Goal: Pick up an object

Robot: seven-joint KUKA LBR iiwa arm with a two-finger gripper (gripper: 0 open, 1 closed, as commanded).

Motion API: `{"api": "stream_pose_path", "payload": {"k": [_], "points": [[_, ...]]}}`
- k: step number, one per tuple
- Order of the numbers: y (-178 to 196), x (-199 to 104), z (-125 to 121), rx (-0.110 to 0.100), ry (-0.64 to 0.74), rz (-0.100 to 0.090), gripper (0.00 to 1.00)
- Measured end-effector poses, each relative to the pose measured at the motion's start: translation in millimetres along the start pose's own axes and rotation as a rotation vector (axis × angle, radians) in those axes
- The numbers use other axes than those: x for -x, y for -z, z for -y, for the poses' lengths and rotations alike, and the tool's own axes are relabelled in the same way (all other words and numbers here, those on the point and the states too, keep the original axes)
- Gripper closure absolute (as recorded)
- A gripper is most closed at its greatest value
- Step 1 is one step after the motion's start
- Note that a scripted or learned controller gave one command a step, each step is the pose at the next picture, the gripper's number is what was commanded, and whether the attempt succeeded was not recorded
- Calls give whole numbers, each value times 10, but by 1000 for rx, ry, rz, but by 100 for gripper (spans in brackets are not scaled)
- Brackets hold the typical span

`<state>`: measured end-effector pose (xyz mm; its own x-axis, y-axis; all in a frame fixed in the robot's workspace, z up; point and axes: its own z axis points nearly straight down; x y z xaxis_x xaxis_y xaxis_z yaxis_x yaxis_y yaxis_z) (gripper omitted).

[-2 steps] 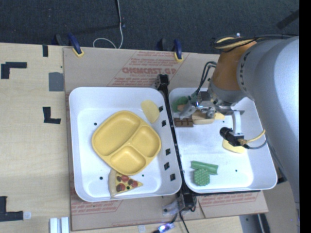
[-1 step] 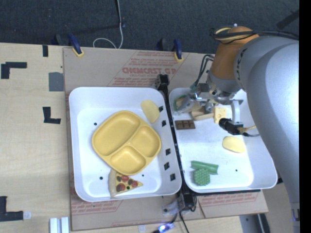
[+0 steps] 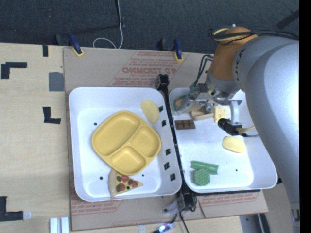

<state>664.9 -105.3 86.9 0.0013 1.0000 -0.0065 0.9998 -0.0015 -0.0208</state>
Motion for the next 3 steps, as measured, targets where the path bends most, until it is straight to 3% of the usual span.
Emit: {"api": "stream_pose_path", "payload": {"k": [1, 2, 3], "points": [[80, 10, 22, -9, 0, 0, 100], [190, 469, 759, 15, -4, -5, 100], [183, 430, 723, 19, 2, -7, 0]]}}
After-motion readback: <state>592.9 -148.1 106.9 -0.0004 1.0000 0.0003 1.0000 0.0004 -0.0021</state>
